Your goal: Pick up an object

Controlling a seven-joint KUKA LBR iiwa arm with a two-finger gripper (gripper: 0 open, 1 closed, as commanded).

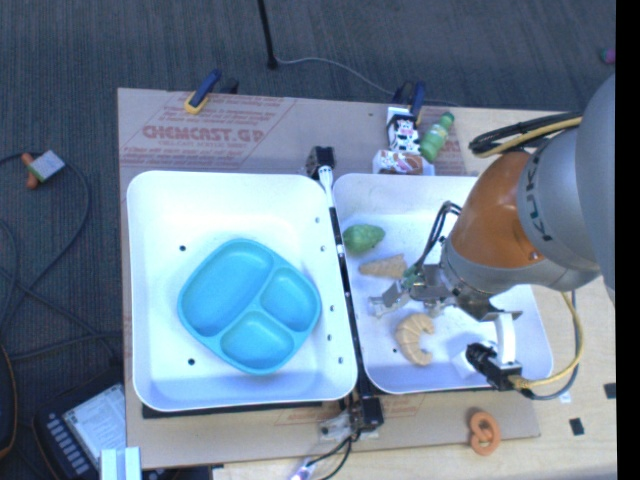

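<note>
While blue divided plate (251, 306) sits alone in left bin (160, 208), right bin (535, 353) holds green toy (363, 236), croissant (415, 338) and gripper (392, 297), which is spread open, holding nothing.

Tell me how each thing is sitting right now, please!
Blue plate: lying flat in the left bin, nothing on it.
Green toy: lying loose in the right bin.
Croissant: lying loose, below the pincer.
Tan piece: lying loose beside the pincer.
Pincer: low in the right bin, open, holding nothing.
</note>
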